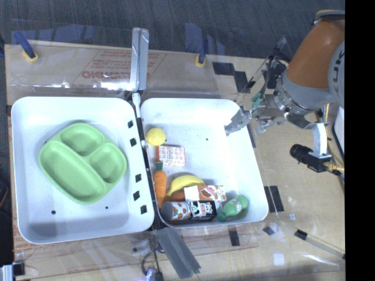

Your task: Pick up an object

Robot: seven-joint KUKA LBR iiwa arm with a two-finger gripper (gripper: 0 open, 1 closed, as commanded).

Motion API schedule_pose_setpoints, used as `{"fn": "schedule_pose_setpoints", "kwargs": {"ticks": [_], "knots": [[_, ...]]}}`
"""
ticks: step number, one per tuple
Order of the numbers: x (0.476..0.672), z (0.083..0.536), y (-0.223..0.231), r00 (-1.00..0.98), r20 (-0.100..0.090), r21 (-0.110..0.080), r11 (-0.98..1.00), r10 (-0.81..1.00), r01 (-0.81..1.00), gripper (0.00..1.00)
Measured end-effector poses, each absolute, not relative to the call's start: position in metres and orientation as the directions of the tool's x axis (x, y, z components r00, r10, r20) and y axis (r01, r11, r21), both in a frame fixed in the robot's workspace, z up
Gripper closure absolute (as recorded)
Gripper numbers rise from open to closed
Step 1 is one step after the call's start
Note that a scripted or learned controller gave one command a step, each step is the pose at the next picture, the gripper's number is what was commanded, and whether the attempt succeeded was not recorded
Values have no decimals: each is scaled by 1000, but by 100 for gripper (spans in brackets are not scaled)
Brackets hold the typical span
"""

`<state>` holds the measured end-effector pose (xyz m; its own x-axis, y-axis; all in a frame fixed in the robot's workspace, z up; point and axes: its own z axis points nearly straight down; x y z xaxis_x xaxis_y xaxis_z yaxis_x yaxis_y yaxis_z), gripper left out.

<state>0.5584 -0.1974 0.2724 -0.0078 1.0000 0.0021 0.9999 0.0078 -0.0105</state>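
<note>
Nearest the camera, packed along the front wall of the right bin: a dark carton lying flat, a green bottle at its right end, a small printed box just behind, touching both. Behind those, a banana curved left to right, and beside it an orange carrot with its long axis running front to back along the divider. Further back, a red-and-white carton, then a yellow lemon close to the divider. In the left bin, a green divided plate, alone.

Farthest back and right, over the right bin's rear corner: the pincer, hanging near the rim, above bare white floor, on the grey arm with the orange band. Touching nothing, holding nothing visible. Too small and slanted to judge the gap between the tips; cannot tell whether spread or closed.

The relation that matters: every candidate lies toward the camera and to the left of the pincer, well apart from it. Nearest by the look of it, the lemon and the red-and-white carton, across open floor. Likely easier targets than the front cluster, where things press against each other and the wall. For the carrot, a grip across its width, so closing left to right. Task judged barely begun: approach only, nothing lifted yet.
</note>
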Motion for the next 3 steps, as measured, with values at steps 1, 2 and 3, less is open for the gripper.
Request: {"fn": "schedule_pose_setpoints", "kwargs": {"ticks": [1,2,3], "knots": [[502,180,-163,-12,2,-11,12,1000,1000,0],[512,95,-116,-273,1,6,273,962,962,0],[514,103,-117,-277,-2,7,277,961,961,100]]}}
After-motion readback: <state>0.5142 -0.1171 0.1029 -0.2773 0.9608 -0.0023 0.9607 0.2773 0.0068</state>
